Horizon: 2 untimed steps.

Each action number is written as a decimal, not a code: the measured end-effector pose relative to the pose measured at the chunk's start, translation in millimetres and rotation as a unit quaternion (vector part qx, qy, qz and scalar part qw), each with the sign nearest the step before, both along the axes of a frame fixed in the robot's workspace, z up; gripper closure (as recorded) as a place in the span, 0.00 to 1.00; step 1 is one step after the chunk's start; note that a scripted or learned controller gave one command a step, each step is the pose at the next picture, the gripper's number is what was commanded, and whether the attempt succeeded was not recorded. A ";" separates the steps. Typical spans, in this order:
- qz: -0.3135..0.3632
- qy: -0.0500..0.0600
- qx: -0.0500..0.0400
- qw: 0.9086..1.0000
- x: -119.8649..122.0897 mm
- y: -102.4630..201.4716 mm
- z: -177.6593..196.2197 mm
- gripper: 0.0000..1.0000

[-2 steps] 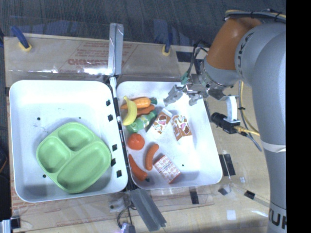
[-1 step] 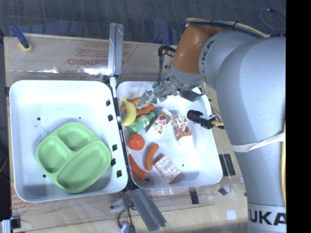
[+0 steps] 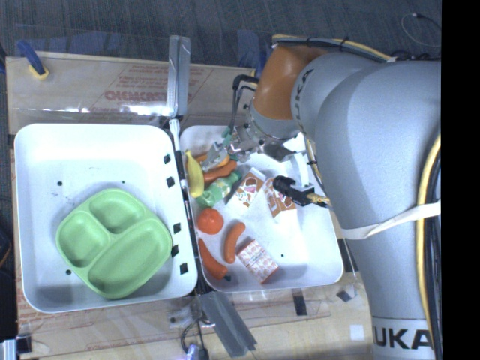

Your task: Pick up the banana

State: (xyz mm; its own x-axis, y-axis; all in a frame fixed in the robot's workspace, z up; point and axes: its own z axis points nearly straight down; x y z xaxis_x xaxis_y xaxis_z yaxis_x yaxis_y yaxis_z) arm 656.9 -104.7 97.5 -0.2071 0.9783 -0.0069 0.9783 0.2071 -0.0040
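Lying along the left wall of the right bin (image 3: 319, 272), the banana (image 3: 194, 175) was a short, curved yellow fruit with a darker tip at its upper end, running roughly from twelve to six o'clock. It rested at about nine o'clock in that bin, just beside the divider between the two bins, with nothing gripping it.

Crowded against the banana's three o'clock side were an orange carrot-like piece (image 3: 218, 172) and a green vegetable (image 3: 217, 192). At six o'clock from the banana sat a round orange-red tomato (image 3: 210, 220), and beyond it a sausage-shaped orange piece (image 3: 234, 240) and another long orange piece (image 3: 211, 259) near the bin's lower left corner. Two small printed cartons (image 3: 247, 190) lay toward the bin's middle, and a patterned red packet (image 3: 258, 260) lay at about six o'clock.

The grey arm (image 3: 367, 148) with its orange band reached in from three o'clock, and the gripper (image 3: 231, 147) hung over the upper part of the right bin, at roughly one o'clock from the banana and near it. Whether it was open or closed could not be told from the clutter of metal and wiring there.

The left bin (image 3: 45, 148) held a green divided plate (image 3: 114, 242) toward its lower half. Both bins sat on the desk (image 3: 90, 81).
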 end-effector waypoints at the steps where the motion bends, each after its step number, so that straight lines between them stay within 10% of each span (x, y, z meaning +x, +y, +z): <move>1: 0.000 0.002 -0.003 1.000 -0.7 -4.3 10.6 1.00; 2: 0.002 0.002 -0.001 1.000 0.1 -0.6 10.2 0.00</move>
State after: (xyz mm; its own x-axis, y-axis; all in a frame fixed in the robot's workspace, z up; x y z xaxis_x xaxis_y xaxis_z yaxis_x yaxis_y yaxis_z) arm 657.0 -105.3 107.7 -0.2114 0.9774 -0.0077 0.9774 0.2114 -0.0074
